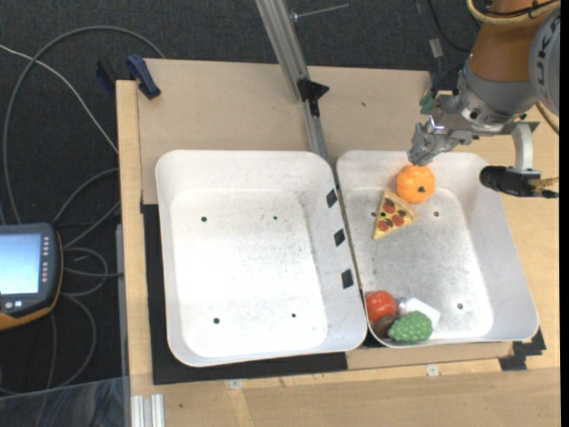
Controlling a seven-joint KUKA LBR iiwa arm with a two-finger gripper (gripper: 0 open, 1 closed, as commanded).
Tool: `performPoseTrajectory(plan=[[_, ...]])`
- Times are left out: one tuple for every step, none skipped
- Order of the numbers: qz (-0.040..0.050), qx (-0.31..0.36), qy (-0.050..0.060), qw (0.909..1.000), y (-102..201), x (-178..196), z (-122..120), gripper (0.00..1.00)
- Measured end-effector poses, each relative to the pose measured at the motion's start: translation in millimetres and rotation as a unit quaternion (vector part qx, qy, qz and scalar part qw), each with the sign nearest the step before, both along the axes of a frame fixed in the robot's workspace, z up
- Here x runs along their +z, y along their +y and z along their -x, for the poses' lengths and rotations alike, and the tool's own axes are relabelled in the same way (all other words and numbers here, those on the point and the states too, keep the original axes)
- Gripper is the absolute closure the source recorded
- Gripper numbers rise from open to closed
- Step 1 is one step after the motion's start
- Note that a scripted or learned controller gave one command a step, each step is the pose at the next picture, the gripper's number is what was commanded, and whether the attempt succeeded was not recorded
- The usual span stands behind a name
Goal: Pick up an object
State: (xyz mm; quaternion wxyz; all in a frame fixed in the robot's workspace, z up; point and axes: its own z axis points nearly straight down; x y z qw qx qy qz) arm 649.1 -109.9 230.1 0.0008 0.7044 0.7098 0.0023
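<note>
The gripper [425,148] is poised just above the orange [415,184] at the right bin's [498,238] far end, evidently for a grasp, though its state cannot be told.

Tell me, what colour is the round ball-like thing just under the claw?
Orange, with a small green top: the round orange fruit toy, seen in the camera view.
</note>
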Motion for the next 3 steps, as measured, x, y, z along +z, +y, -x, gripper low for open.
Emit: performPoseTrajectory(plan=[[-0.0004, 0.0, 0.0, 1.0, 59.8, 10.1, -5.3, 1.0], [-0.0002, -0.001, 0.002, 1.0, 106.7, 15.3, -0.9, 1.0], [-0.0006, 0.0, 0.001, 1.0, 164.1, 20.4, -4.2, 1.0]])
